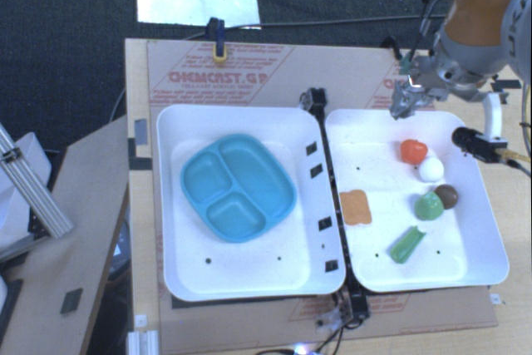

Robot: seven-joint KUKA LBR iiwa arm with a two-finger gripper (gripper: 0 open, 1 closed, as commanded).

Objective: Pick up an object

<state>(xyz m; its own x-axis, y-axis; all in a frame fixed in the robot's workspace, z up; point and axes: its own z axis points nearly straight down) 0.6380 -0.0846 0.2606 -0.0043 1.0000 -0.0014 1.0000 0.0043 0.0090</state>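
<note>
Green wedge (407,244), long axis slanting lower-left to upper-right, right bin (482,266)

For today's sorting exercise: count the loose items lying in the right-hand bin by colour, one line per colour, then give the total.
Green: 2, a long piece and a round piece
Red: 1
White: 1
Brown: 1
Orange: 1, a flat square
Total: 6

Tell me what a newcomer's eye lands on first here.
The big blue divided plate fills the middle of the left bin. Next come the small bright pieces in the right bin: an orange-red ball, a white ball and a green block. The gripper hangs over that bin's far edge.
</note>
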